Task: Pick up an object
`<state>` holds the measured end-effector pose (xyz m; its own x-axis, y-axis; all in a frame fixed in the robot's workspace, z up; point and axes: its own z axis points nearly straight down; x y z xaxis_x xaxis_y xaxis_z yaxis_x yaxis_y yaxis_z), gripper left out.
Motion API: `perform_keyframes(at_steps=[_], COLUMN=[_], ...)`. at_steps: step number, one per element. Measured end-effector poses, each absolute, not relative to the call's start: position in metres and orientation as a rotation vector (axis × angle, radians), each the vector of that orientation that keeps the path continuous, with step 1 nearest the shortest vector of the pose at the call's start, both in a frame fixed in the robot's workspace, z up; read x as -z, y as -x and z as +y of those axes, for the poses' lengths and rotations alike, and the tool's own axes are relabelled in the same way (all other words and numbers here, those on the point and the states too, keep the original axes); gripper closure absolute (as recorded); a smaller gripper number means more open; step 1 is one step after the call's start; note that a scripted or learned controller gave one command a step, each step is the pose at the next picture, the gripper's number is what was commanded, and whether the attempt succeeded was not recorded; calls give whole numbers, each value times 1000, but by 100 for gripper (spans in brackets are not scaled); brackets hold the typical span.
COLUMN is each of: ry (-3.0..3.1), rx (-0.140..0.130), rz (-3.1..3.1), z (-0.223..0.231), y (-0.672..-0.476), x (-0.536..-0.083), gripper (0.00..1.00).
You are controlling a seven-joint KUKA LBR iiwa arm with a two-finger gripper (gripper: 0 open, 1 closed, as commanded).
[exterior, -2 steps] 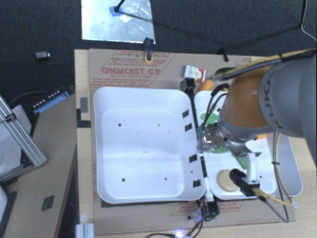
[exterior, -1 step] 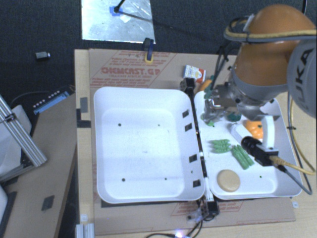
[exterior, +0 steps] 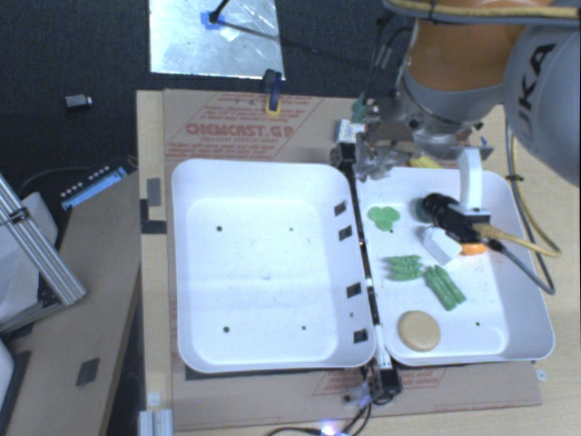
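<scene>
We cannot tell if the end effector is apart or together, and it may clip the bin rim beside it

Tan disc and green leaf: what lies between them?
Camera view: a ridged green piece lies between the tan disc and the green leaf.

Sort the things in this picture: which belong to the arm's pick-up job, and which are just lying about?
Job: gripper; right bin; green leaf shape; ridged green piece; long green piece; tan disc.
Lying about: shiny sheet; blue-and-yellow clamp; small dark block.
</scene>
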<state>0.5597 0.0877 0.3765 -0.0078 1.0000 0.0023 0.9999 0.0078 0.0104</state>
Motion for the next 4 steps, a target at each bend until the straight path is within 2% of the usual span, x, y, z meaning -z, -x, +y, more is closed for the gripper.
perform_keyframes(at_steps=[1,2,3,4], ry=[-2210,-2209,-2209,-2211], rx=[-10,-15,-12,-10], rz=[2225,2226,2229,2231], z=[114,160,209,236], y=[-626,-670,-668,-621], x=[-404,-462,-511,-538], gripper=[100,100,100,100])
